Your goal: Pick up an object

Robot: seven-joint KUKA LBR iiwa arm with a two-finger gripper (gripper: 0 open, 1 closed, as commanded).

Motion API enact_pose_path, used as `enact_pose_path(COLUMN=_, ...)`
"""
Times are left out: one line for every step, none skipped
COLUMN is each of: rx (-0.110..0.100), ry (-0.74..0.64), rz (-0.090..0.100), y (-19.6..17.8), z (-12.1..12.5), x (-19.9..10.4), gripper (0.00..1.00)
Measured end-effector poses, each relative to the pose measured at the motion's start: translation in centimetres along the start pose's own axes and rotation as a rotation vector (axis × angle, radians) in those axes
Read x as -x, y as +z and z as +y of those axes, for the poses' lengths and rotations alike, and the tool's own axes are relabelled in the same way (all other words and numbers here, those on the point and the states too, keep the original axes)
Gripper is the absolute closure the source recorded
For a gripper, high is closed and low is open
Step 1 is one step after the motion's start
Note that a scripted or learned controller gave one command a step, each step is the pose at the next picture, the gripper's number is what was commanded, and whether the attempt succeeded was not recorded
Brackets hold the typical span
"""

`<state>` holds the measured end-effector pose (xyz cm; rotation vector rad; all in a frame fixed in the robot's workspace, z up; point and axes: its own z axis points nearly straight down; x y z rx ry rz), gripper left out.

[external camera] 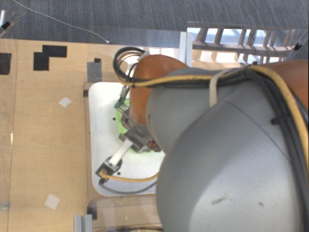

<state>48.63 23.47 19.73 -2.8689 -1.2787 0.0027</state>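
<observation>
Over the white bin [101,129] on the view's left, the grey arm [227,153] reaches in from the right and blocks the right side of the bench. The orange band [154,76] sits above the wrist. Below it, the gripper [136,140] points down at the middle of the bin. The wrist covers it, so I cannot tell whether it is apart or closed.

A lime-green object [123,128] lies on the bin floor directly under the gripper and is mostly covered. Shape: not discernible. Contact between the two: not confirmable.

The wooden bench [43,144] left of the bin carries black markers [43,59].
</observation>
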Motion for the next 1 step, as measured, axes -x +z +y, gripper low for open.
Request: enact_pose_path(rx=-0.001, ry=0.427, rz=0.002, y=0.99, z=0.02, x=-0.04, gripper=1.00)
